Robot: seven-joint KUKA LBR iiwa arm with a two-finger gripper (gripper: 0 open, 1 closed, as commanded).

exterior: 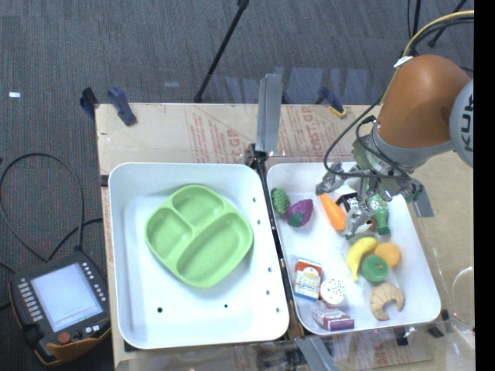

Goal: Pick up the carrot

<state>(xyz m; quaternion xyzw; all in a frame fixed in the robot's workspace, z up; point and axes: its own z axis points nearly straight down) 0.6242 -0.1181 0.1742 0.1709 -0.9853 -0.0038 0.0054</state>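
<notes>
The carrot [333, 212] is a short orange piece lying at a slant in the upper middle of the right bin [430, 284]. My gripper [360, 210] hangs low over the same bin, just to the carrot's right, under the arm's orange band [421, 103]. The carrot lies on the bin floor beside the gripper, not lifted. A small green item [380, 220] sits right against the gripper's right side.
Left of the carrot lie a green pickle [279, 200] and a purple vegetable [300, 212]. Below it are a banana [357, 255], a green fruit [375, 268], an orange [389, 253], a croissant [387, 300] and small packs [307, 279]. The left bin [124, 207] holds a green divided plate [199, 234].
</notes>
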